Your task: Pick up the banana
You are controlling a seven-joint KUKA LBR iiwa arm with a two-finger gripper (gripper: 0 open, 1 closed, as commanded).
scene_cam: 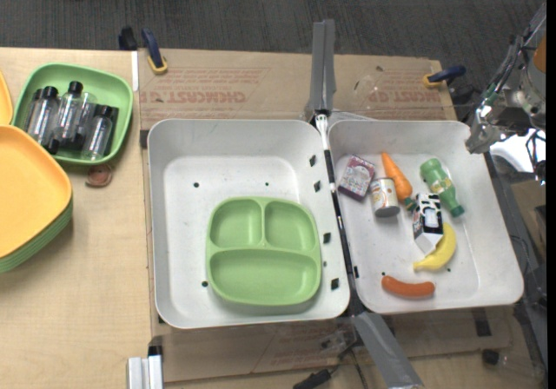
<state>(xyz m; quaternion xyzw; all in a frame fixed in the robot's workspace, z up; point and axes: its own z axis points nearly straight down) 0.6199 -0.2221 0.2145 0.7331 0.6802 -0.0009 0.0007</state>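
The yellow banana (pixel 439 252) lies in the right bin (pixel 486 205), near its front right, curved, with its upper end touching a black and white carton (pixel 426 215). My gripper (pixel 483 133) hangs at the far right, above the right bin's back right corner, well away from the banana and higher up. Nothing shows in its grasp.
Also in the right bin are an orange sausage (pixel 408 287) just in front of the banana, a green bottle (pixel 441 184), a carrot (pixel 395 173), a small white can (pixel 383 197) and a purple packet (pixel 355 177). The left bin (pixel 174 205) holds a green divided plate (pixel 263 250).
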